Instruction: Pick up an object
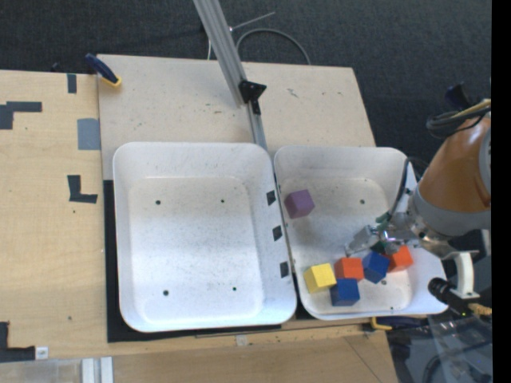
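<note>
The right bin (335, 159) holds several small blocks. A purple block (299, 203) lies near its left wall. At the front sit a yellow block (321, 276), an orange block (349, 267), a blue block (346, 292), a second blue block (375, 266) and a second orange block (402, 257). My gripper (377, 238) reaches in from the right and hangs low over the blue and orange blocks at the front right. I see no block held between its fingers.
The left bin (192, 154) stands beside the right one, sharing a middle wall. A slanted metal rail (227, 50) crosses the bench at the back. The arm's orange band (459, 174) looms over the right bin's right edge.
</note>
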### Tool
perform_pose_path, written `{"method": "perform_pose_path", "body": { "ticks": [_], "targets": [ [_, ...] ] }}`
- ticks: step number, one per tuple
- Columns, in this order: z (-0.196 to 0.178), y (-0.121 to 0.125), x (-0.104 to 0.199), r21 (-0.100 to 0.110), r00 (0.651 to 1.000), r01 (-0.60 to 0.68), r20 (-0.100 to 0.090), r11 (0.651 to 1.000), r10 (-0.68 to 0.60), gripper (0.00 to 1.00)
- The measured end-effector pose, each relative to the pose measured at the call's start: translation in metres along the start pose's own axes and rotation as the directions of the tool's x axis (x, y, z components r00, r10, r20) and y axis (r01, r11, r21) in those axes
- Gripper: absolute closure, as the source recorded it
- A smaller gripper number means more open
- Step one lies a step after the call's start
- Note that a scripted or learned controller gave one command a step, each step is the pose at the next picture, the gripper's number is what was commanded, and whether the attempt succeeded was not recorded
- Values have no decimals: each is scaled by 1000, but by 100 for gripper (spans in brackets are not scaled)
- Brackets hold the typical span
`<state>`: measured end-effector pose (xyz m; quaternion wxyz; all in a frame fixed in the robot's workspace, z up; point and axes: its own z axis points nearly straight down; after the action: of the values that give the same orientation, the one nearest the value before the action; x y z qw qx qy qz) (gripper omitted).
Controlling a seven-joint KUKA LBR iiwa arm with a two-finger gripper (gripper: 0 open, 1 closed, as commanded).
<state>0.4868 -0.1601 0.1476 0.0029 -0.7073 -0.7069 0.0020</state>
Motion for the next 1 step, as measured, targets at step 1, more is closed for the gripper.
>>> {"method": "perform_pose_path", "body": {
  "ticks": [1],
  "targets": [
    [53, 0, 1, -3, 1000, 1, 1, 1000, -1, 0]
  ]
}}
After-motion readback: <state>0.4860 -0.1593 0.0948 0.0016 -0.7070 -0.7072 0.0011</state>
